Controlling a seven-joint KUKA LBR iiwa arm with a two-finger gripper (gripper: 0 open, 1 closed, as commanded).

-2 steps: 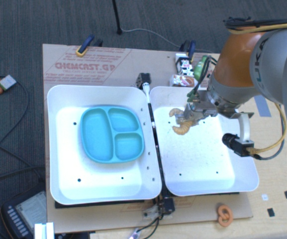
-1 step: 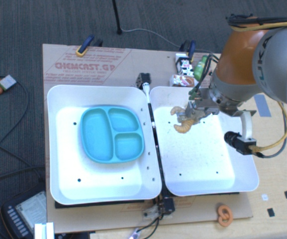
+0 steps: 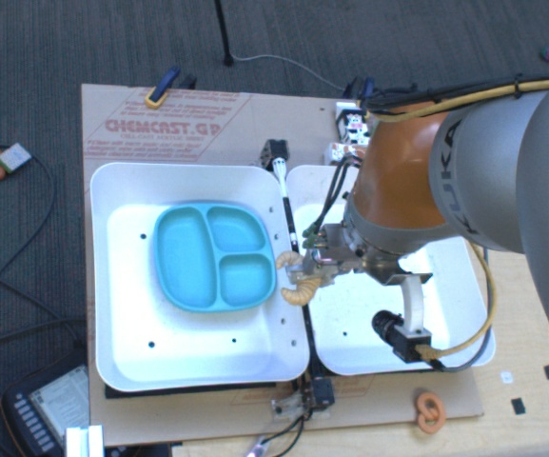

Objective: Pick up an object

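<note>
Though small and tan, the curled object (image 3: 297, 293) on the divide between both bins looks light and rigid; grip across its curve. Hand (image 3: 314, 267) just above; its state cannot be told.

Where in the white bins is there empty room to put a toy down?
Left bin: bare floor rings the blue tray, widest between its front edge and the bin's front wall. Right bin: bare front floor. Crowded at the divider, around the gripper.
</note>
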